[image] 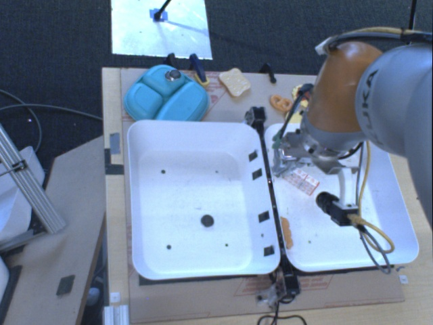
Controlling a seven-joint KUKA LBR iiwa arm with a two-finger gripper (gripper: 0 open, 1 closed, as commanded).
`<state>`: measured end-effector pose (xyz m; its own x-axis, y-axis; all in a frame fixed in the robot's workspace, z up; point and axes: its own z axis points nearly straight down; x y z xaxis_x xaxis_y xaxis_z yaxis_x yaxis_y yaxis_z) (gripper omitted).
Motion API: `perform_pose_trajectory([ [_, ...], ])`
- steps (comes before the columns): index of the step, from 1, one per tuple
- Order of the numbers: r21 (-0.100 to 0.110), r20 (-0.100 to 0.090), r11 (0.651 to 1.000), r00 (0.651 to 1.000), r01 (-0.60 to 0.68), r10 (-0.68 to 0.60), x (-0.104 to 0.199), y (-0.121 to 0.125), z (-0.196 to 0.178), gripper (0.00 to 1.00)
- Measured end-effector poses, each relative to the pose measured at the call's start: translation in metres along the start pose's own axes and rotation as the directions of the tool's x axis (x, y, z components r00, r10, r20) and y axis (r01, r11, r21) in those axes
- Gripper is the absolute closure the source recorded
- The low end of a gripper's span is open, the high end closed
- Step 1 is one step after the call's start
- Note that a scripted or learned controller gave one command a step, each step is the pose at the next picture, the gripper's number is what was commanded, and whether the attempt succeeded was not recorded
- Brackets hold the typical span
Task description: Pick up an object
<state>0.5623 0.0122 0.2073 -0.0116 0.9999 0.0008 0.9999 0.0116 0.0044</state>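
Camera view has my arm reaching into the right bin (399,239), with my pincer (292,156) low near that bin's upper left corner, hard by the divider (268,181) that separates it from the left bin (152,181). My own wrist hides the tips, so I cannot tell whether the pincer is spread or closed, nor whether anything sits in it. Just below and beside the pincer lies a small red-and-white packet (302,180), flat on the bin floor; I take it as the likeliest thing to pick. Further below, along the divider, rests a small orange piece (286,232). The risks, as I judge them: the packet is thin and flat, so my tips may slide over it and close on nothing, or merely push it along the floor. Working this near the wall, I may also strike the rim or the divider and jam. My loose yellow cable (371,232) trails below the pincer across the bin floor and could drag on things. A dark disc (207,220) lies far off in the left bin, well apart from me.
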Motion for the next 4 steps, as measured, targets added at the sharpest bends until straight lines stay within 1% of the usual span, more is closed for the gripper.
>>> perform_pose_trajectory([
  [1, -0.007, -0.002, 1.0, 1.0, -0.001, 0.001, 0.064, 0.102, 0.023, 1.0],
  [2, 0.004, -0.001, 1.0, 1.0, -0.003, 0.003, 0.112, 0.082, 0.044, 1.0],
  [3, -0.005, -0.005, 1.0, 1.0, -0.003, 0.003, 0.128, -0.007, -0.087, 1.0],
  [4, 0.011, 0.003, 1.0, 1.0, -0.015, 0.015, 0.084, -0.05, -0.026, 1.0],
])
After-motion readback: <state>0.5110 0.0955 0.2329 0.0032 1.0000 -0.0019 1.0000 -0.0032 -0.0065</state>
